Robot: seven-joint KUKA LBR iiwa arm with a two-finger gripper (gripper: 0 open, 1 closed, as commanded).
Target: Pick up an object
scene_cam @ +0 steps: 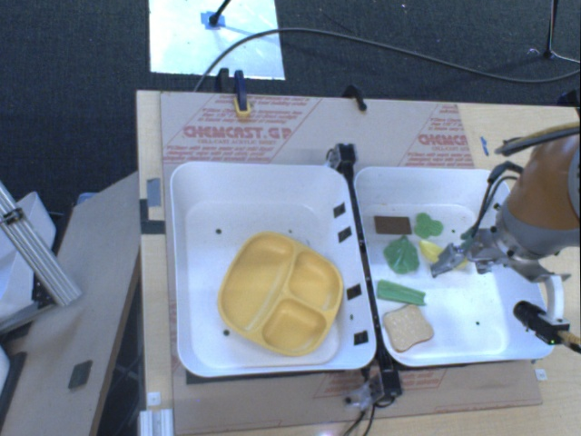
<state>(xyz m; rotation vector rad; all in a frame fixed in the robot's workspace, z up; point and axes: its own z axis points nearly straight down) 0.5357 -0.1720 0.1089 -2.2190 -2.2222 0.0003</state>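
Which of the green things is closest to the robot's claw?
The small bright green piece at the right bin's far side; the darker leafy one and the long one lie farther from the gripper.

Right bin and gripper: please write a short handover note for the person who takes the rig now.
Gripper: low in the right bin, beside the yellow piece; whether it grips anything cannot be told.
Right bin also holds: brown block, light green piece, dark green leaf, green stick, toast slice.
Left bin: yellow divided tray.
Done: nothing seen lifted.
Left: pick up one object.
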